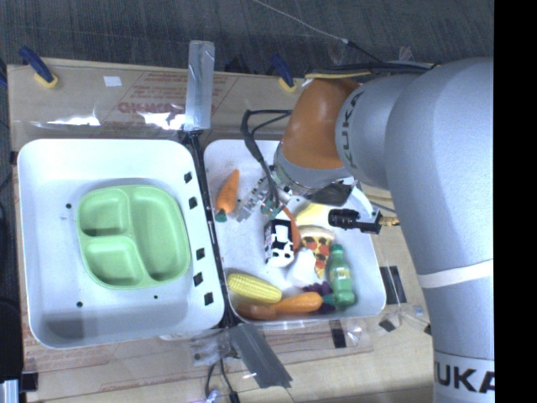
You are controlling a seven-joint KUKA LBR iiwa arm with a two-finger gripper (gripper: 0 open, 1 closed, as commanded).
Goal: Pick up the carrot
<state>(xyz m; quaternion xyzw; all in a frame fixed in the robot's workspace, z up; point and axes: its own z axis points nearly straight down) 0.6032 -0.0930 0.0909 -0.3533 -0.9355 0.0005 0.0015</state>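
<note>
Arm enters from the right, orange band over the upper part of the right bin [369, 296]. End effector [252, 200] sits low in that bin, its metallic fingertips just beside the carrot [227, 191], on the carrot's right. Cannot tell from this angle whether the end effector is wide or narrow; nothing is seen between its fingers.

Carrot lies in the upper left corner of the right bin, close to the wall shared with the left bin [33, 225], tilted, green end downward.

Other contents of the right bin: corn cob [253, 288] near the lower left, black-and-white cow toy [279, 243] at centre, green bottle [339, 275] to the right, a long orange item [289, 305] along the lower wall.

Left bin holds a green divided plate [132, 235]. Both bins rest on the desk [126, 91].
</note>
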